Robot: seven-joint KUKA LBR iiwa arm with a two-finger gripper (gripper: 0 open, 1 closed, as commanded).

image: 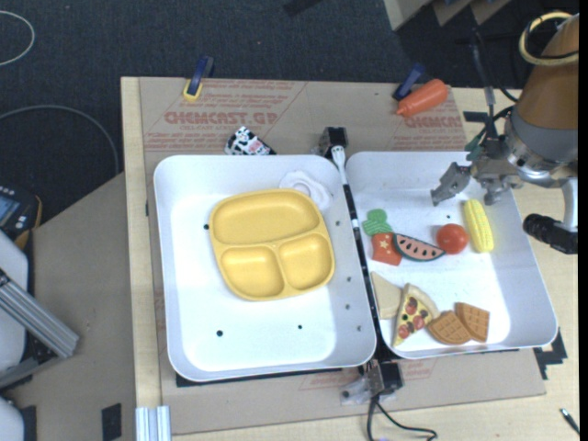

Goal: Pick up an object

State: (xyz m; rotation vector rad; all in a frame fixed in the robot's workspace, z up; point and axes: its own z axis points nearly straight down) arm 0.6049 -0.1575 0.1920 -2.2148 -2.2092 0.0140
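Left bin (184, 338) holding a yellow divided plate (271, 243), right bin (524, 292) with toy food, corn cob (477, 225) at its 1 o'clock, long axis 12-to-6, gripper (470, 184) spread open just above, holding nothing

In the right bin I see toy food: corn (477, 225), a tomato (451, 238), watermelon (419, 247), pizza (414, 313) and waffles (460, 323), all lying flat.

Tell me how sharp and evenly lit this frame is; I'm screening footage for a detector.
Camera view: the yellow tray and toy food such as the corn and watermelon slice are sharp; the white bins are bright, nearly washed out, with soft shadows; the hand looks slightly soft; the dark floor is dim.
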